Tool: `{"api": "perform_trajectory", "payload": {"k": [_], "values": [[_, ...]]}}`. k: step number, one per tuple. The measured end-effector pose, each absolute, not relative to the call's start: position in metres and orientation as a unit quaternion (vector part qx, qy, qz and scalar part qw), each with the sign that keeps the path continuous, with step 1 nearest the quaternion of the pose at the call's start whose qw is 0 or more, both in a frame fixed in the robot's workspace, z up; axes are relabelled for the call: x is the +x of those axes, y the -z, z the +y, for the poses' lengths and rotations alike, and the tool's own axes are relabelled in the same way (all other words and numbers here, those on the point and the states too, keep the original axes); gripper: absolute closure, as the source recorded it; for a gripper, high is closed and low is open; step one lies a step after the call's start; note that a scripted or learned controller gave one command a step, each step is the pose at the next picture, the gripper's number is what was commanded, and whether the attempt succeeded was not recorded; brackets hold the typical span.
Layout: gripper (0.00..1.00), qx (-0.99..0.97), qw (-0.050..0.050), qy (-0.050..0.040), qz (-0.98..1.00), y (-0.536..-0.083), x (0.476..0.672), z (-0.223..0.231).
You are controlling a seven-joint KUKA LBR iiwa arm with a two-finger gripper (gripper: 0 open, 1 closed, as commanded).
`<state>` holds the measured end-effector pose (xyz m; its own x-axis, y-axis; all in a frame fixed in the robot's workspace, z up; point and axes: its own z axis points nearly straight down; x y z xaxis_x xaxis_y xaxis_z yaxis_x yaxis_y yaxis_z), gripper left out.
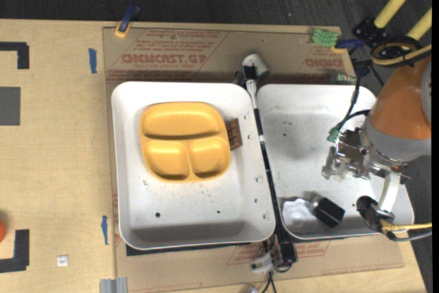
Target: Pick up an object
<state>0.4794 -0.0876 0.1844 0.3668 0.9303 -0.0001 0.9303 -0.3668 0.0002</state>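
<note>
Overhead view of two white bins. The gripper (343, 165) hangs over the right bin (302, 113); whether it is open or closed cannot be told. The likely target, a black-capped object (328, 211) beside a crumpled white item (296, 213), lies at 6 o'clock in that bin. A good pick would centre above the cap before descending. A yellow divided tray (185, 141) fills the left bin (130, 168). The arm hides the right bin's 3 o'clock side.

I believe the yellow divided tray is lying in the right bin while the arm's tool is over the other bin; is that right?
Not quite: the camera view shows the yellow divided tray in the left bin. The tool is over the other bin, the right one.
</note>
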Motion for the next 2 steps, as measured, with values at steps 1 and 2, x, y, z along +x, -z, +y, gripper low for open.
{"api": "perform_trajectory", "payload": {"k": [1,2], "values": [[0.00,0.827,0.000,0.0001,0.563,-0.184,0.479,-0.088],[0.00,0.851,0.001,0.0001,0.525,-0.167,0.496,-0.146]]}}
